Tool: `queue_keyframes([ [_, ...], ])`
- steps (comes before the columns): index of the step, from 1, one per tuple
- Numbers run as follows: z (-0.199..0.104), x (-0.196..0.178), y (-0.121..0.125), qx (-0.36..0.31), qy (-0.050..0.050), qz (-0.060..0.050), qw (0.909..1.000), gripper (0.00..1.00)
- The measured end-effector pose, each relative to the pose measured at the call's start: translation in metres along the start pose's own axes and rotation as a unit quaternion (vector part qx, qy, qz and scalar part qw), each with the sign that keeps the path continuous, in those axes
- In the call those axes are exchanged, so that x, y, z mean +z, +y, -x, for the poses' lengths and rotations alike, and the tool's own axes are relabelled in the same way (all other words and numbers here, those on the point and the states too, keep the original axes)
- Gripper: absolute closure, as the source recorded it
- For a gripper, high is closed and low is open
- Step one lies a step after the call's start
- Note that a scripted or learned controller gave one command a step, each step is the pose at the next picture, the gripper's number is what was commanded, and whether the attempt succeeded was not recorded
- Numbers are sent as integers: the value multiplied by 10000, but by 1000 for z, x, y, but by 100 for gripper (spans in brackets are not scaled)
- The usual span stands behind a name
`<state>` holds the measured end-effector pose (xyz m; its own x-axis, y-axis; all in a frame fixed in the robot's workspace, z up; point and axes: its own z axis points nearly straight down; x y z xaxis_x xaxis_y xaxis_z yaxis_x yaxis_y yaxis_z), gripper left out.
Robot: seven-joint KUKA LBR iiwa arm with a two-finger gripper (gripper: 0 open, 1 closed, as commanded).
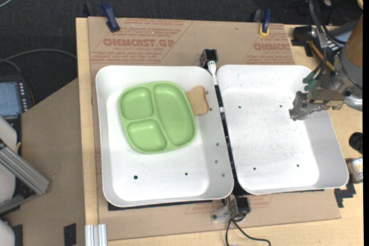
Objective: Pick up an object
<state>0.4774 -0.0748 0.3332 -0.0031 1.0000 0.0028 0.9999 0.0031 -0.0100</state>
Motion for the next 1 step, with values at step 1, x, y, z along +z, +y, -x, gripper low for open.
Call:
queue_keyframes([
  [1,-87,1,7,-33,1,36,10000,100],
])
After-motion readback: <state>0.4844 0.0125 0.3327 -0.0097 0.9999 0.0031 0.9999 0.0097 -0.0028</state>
